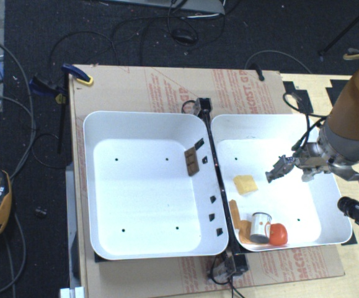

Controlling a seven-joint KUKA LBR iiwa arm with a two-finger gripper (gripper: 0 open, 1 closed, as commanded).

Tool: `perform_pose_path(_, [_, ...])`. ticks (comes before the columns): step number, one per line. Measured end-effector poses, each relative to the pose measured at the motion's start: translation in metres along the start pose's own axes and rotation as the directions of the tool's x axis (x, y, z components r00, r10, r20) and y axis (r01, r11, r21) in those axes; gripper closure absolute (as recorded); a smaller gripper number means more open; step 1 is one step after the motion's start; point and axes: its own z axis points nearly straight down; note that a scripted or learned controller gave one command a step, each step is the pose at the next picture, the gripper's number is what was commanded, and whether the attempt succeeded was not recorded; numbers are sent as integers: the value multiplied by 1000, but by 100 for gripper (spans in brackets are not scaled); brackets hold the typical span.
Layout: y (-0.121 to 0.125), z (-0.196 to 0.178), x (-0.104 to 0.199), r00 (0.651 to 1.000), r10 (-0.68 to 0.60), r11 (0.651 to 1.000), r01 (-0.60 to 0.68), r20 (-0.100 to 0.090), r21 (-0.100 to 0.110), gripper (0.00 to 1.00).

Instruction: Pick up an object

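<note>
Smooth white plastic bins (105,129) sit on matt brown cardboard (142,85) with red print.

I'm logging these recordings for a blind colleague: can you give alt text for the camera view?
The gripper hovers over the right bin, above and right of a yellow sponge. Near that bin's front edge sit a white can, a red ball and an orange stick; a brown block lies in the left bin.
</note>
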Motion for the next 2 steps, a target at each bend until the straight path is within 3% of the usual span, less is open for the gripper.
perform_pose_path(2, [-2,105,0,1000,0,1000,0,-1,4,0])
